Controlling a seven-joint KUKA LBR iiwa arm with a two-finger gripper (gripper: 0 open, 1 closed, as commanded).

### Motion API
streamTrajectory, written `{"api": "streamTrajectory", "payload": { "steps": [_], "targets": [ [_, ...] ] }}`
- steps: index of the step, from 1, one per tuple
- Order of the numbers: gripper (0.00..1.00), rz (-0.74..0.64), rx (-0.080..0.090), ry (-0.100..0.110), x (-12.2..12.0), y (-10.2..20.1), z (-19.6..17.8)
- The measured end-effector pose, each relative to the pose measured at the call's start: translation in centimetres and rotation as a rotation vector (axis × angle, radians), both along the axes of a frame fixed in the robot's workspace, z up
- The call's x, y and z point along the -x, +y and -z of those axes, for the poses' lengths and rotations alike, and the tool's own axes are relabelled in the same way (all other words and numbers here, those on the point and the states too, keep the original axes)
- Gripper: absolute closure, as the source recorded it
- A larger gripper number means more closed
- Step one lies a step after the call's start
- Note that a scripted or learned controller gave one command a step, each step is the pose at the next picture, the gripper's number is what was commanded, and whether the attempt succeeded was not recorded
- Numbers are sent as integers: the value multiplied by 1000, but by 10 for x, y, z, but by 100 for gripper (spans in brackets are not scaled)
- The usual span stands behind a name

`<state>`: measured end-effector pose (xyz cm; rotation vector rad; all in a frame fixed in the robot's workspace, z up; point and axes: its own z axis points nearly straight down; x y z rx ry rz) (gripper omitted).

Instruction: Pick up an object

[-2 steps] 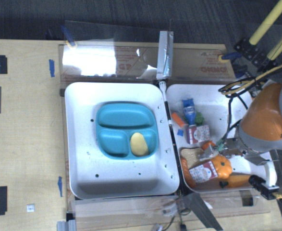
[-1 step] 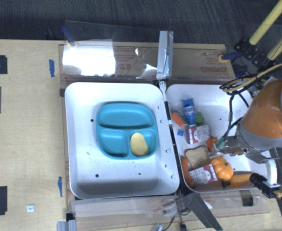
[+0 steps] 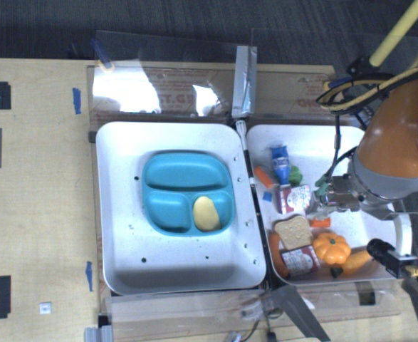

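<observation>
Gripper (image 3: 330, 198) is low over the right bin (image 3: 351, 137), at mid-height of the bin, with the grey-and-orange arm (image 3: 397, 144) coming in from the right. Jaws: cannot tell how far apart, end is small and dark; nothing seen between them.

Nearest candidates lie just left and below the jaws: a small white-and-red packet (image 3: 294, 199) just left, the slice of toy bread (image 3: 293, 231) below-left, and the small orange pumpkin (image 3: 331, 248) straight below. Judgement: a short drop or shift down-left reaches one of these. Packet's long axis looks roughly up-down in the view.

Clutter is tight: a red-labelled packet (image 3: 299, 261) touches the bread's lower edge, an orange carrot-like piece (image 3: 357, 262) sits beside the pumpkin, and a blue item (image 3: 280, 159) with something green lies further up. Neighbours may get nudged.

Left bin (image 3: 116, 191) holds a blue divided plate (image 3: 187, 191) with a yellow lemon-like piece (image 3: 206, 213) in its lower-right compartment, well apart from the jaws. Counter (image 3: 30, 191) is tan.
</observation>
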<state>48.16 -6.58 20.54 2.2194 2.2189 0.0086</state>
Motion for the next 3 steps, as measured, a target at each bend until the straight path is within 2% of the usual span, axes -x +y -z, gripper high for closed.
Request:
{"api": "streamTrajectory", "payload": {
  "steps": [1,2,3],
  "targets": [
    [0,3,1,7,2,-2,3],
    [0,-110,5,-11,-47,-56,113],
    [100,-110,6,-10,-47,-55,105]
  ]
}}
